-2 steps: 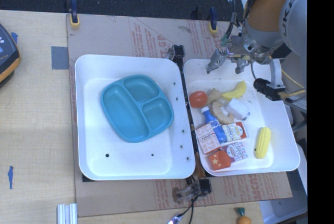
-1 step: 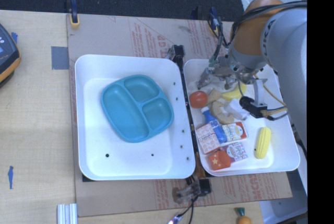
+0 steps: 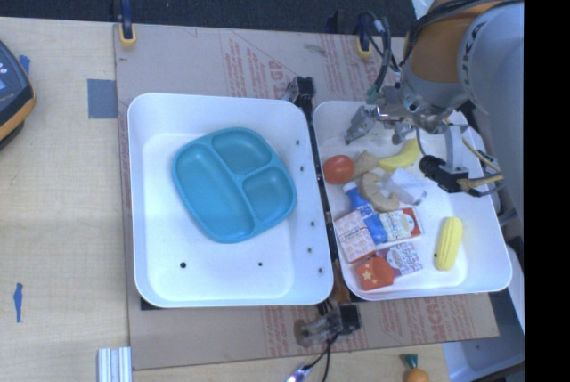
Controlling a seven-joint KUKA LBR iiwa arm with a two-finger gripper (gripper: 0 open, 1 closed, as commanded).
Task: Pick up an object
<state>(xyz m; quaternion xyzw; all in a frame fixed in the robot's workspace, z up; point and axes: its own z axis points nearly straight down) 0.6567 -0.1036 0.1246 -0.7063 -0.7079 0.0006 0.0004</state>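
Blue plate (image 3: 233, 183), yellow corn (image 3: 448, 243)

Grey arm (image 3: 494, 42), orange band, black cables, seemingly metallic gripper (image 3: 381, 124).

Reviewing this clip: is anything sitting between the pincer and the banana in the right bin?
Nothing visible does. The pincer sits at the far edge of the right bin, and the banana lies just beside it toward the near side, with only bare bin floor between them.

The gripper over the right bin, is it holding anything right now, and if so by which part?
Nothing shows between the fingers of the gripper. It hangs above the right bin's far corner, just left of the banana.
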